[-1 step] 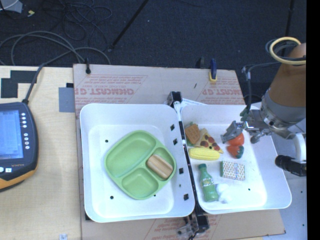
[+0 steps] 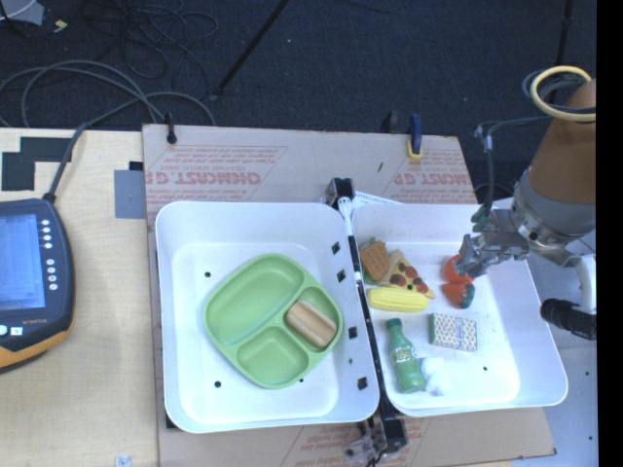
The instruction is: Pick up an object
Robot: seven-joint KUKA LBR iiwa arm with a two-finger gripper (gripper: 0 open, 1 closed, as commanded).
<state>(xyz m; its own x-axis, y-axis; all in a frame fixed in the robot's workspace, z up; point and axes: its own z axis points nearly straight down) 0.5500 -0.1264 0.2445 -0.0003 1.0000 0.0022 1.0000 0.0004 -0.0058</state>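
Observation:
The right bin (image 2: 545, 377) holds a pizza slice (image 2: 394, 269), a yellow corn cob (image 2: 399, 301), a green bottle (image 2: 404, 356), a teal patterned square pack (image 2: 454, 332) and a red object with a teal part (image 2: 457, 282). My gripper (image 2: 471, 259) is low over the right bin's far right side, its tip right at the top of the red object. Whether it grips that object is hidden by the wrist. In the left bin (image 2: 180, 261) a green divided plate (image 2: 248, 309) carries a brown bread roll (image 2: 311, 323).
Both bins rest on a cardboard sheet (image 2: 253, 168) on the bench. A teach pendant (image 2: 29, 270) lies at the far left. Cables run across the dark floor behind. A blue clip (image 2: 416, 136) stands at the cardboard's back edge.

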